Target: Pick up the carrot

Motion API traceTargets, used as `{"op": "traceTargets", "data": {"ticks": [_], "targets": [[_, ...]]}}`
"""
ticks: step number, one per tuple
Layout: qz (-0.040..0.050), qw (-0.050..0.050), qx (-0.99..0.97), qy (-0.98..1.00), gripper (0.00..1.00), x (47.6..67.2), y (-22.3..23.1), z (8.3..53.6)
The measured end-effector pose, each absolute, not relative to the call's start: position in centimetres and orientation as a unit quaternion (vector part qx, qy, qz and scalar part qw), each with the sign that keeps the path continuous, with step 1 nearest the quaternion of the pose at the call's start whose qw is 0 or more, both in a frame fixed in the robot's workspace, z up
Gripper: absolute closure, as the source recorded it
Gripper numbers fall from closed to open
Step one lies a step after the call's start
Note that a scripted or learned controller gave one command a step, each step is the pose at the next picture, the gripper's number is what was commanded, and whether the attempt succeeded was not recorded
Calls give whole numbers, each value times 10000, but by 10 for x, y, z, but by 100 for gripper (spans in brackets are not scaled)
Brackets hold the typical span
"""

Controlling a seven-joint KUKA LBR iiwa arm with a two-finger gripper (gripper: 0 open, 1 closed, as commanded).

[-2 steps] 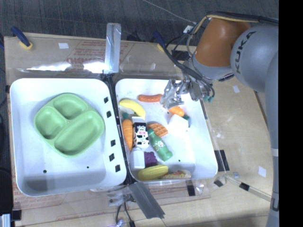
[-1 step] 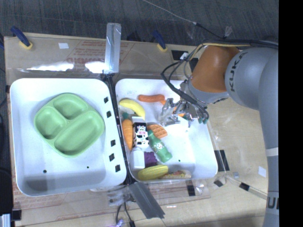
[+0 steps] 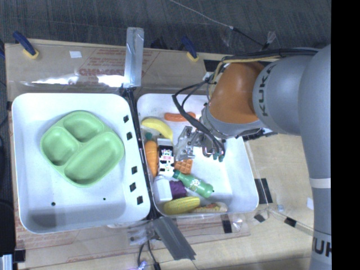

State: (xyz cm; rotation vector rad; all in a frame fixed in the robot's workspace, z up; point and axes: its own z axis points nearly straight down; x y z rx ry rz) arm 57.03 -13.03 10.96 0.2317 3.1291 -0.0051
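The gripper [image 3: 198,145] hung low over the right bin [image 3: 242,176], its metal parts crowded under the orange wrist — whether it was parted or closed could not be told, and nothing could be made out in its grasp. Just to its left lay the carrot [image 3: 151,157], lengthwise along the bin's left wall, below the banana [image 3: 158,127] and beside a small black-and-white toy [image 3: 165,157]. A green bottle [image 3: 194,184] and a corn cob [image 3: 180,205] lay nearer the front. The left bin [image 3: 22,167] held a green divided plate [image 3: 82,147]. The step looked like the approach — next, probably, a shift left over the carrot and a descent clear of wall and toy.
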Motion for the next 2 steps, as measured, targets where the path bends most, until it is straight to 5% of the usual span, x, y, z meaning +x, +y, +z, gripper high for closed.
{"op": "traceTargets", "data": {"ticks": [1, 2], "targets": [[-50, 20, 3386, 9409, 0, 528, -109, 96], [-53, 23, 3347, 9423, 100, 529, -108, 106]]}}
